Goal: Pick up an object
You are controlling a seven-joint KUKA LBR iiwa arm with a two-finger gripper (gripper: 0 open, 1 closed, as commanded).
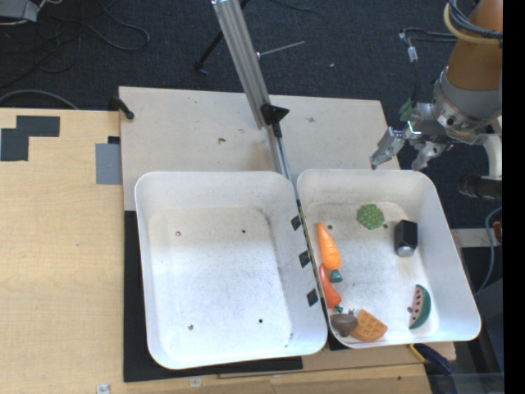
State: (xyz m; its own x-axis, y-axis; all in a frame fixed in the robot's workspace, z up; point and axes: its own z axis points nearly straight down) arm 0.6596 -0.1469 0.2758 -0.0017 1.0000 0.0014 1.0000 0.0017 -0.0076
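My gripper [404, 153] hangs above the far rim of the right bin [447, 298], open, with nothing between its two fingers. Below it in that bin lie a green bumpy ball [371, 216], a black block [405, 237], an orange carrot [328, 249], a smaller red-orange carrot [330, 290], a watermelon slice [419, 306], a waffle piece [369, 327] and a brown lump [344, 324]. The green ball and black block are the nearest to the gripper.
The left bin [217, 269] sits beside the right one, sharing a middle wall with black clips [302, 257]. A slanted aluminium rail [250, 72] rises behind the bins. The arm's orange band [477, 56] is at upper right.
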